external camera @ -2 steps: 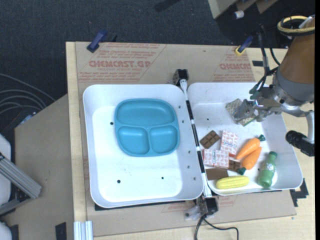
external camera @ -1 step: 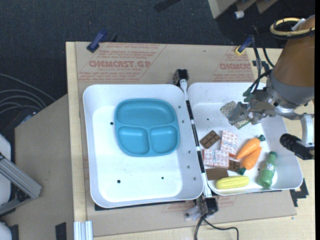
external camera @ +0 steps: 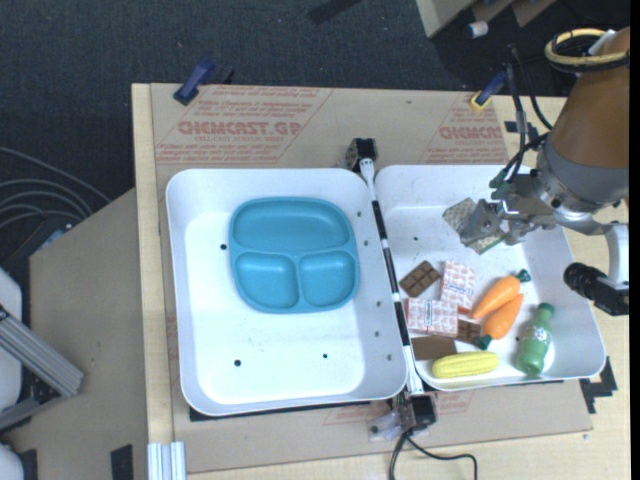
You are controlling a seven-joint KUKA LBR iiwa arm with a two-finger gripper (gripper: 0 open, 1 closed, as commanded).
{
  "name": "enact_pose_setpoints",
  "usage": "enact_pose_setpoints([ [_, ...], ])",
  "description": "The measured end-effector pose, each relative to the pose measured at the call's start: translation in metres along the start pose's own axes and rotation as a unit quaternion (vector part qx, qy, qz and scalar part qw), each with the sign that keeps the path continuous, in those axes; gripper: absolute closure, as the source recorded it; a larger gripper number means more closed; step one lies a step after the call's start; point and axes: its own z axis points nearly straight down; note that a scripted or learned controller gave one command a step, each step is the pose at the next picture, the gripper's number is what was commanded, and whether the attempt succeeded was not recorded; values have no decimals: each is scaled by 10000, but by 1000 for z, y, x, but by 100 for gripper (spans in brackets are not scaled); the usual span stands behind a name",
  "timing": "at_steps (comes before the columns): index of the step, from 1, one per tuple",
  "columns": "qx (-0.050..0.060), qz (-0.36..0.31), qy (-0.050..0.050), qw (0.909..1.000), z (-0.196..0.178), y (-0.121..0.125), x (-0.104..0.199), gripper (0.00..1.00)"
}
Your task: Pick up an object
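The arm (external camera: 590, 138) reaches over the right bin (external camera: 425, 198). Its gripper (external camera: 485, 226) hangs above bare floor; grip state cannot be told. The carrots (external camera: 500, 303), bottle (external camera: 535, 340) and corn (external camera: 463, 365) lie crowded nearby, risking a glancing, failed grasp.

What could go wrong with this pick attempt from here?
1. The gripper hangs over bare floor at the back of the right bin, apart from the pile; closing there would likely grab nothing.
2. The carrots, bottle, corn, chocolate and wafers lie crowded and touching, so a descent could pinch two or shove neighbours.
3. The corn and bottle sit against the bin's front rim, leaving little finger room.
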Motion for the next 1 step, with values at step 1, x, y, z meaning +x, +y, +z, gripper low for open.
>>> enact_pose_setpoints([
  [1,-10,-2,-4,10000,-10,1,0,100],
])
